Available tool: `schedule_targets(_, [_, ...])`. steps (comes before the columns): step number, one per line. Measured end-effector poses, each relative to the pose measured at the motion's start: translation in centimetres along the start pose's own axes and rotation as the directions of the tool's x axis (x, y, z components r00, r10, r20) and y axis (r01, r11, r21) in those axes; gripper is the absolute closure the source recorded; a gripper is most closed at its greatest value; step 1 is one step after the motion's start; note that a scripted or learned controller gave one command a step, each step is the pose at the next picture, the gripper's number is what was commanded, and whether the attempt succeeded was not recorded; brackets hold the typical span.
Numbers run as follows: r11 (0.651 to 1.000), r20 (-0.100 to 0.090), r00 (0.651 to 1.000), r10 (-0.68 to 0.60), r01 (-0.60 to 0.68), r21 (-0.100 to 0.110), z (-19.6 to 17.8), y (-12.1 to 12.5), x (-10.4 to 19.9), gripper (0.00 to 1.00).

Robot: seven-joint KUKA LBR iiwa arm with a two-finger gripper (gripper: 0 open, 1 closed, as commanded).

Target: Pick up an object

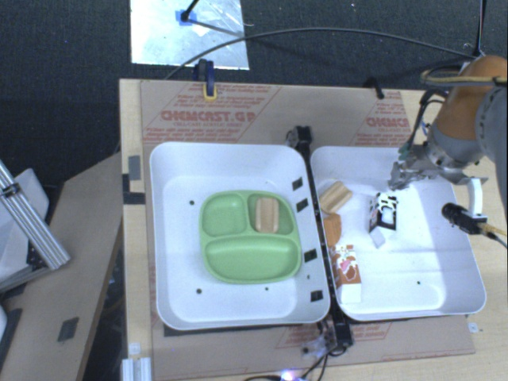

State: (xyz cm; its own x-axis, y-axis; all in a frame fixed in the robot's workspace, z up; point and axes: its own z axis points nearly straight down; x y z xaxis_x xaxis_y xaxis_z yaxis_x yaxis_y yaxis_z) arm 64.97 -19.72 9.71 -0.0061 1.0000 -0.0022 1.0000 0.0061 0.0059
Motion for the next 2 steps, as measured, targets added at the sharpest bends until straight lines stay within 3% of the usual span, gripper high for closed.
schedule_targets(2, [1.000, 0.000, 1.000, -0.001, 0.001, -0.001, -12.4, 1.1, 1.2, 1.00])
